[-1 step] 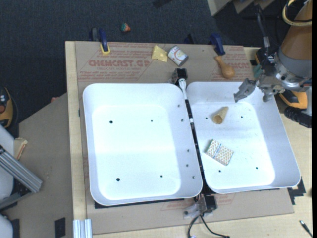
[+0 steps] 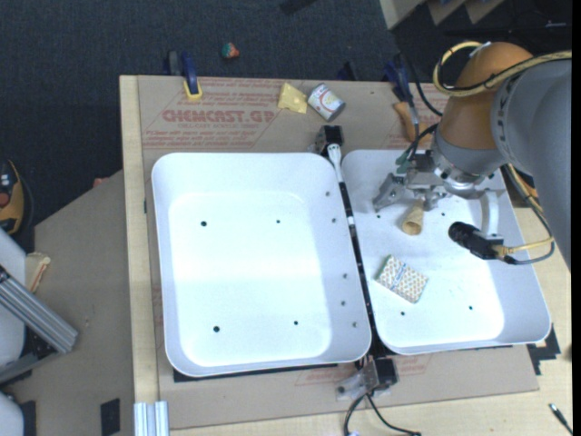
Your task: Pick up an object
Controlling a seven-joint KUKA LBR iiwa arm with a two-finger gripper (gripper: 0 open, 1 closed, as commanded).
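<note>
Reaching in from the right, the grey arm with its orange band is lowered into the right-hand shallow white bin. The two-finger gripper is seen with its fingers spread wide, nothing held between them. A small tan cork-shaped object lies just below the fingertips, near the bin's upper part; a flat patterned packet lies lower down, apart. For a sound grasp, the fingers should be centred over the cork before being closed.
</note>
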